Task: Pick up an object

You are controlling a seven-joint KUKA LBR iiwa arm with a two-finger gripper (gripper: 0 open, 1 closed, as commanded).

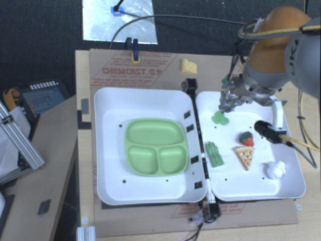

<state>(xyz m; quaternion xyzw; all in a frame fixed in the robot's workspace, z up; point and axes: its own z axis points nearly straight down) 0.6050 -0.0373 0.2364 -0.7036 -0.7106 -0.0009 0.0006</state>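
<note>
The arm (281,44) runs off the right edge, so you can't see most of its body. The gripper (228,102) is a dark blurry clump over the far end of the right bin (296,185), too fuzzy to tell how it's set. It sits right above a small green piece (219,118), and contact is anyone's guess. The white lump (275,170) near the right corner is too small to identify. The clutter (20,134) on the left is cut off.

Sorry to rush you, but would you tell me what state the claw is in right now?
Claw: cannot be told; it hangs low in the right bin, right above the small green piece.
</note>
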